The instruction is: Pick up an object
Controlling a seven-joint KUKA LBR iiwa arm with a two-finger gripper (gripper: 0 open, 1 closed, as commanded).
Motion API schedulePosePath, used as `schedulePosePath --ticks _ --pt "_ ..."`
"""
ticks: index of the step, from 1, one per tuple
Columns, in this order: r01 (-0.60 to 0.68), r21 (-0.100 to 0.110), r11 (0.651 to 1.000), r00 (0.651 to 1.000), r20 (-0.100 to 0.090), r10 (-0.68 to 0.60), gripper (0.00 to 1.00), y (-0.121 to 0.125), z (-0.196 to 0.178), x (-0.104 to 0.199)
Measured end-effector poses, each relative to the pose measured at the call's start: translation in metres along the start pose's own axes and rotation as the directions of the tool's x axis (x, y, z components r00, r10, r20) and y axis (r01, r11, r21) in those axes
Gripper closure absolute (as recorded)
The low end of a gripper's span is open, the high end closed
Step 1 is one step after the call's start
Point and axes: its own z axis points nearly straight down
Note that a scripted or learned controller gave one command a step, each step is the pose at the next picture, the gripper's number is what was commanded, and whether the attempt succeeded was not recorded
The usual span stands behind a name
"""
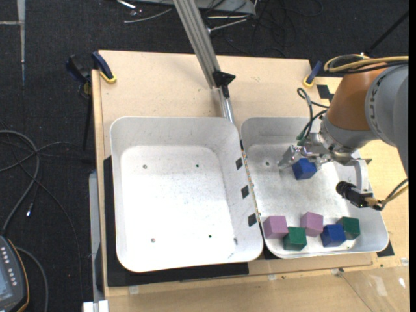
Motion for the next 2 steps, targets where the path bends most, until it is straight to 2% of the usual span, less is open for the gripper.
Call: schedulePosePath --ticks 1,2 --pt "-0.005 -0.006 1.0 1.0 0.002 0.005 0.0 -0.015 -0.074 -0.02" --pt "0.003 -0.007 1.0 1.0 0.0 -0.003 0.0 0.039 -0.113 0.005"
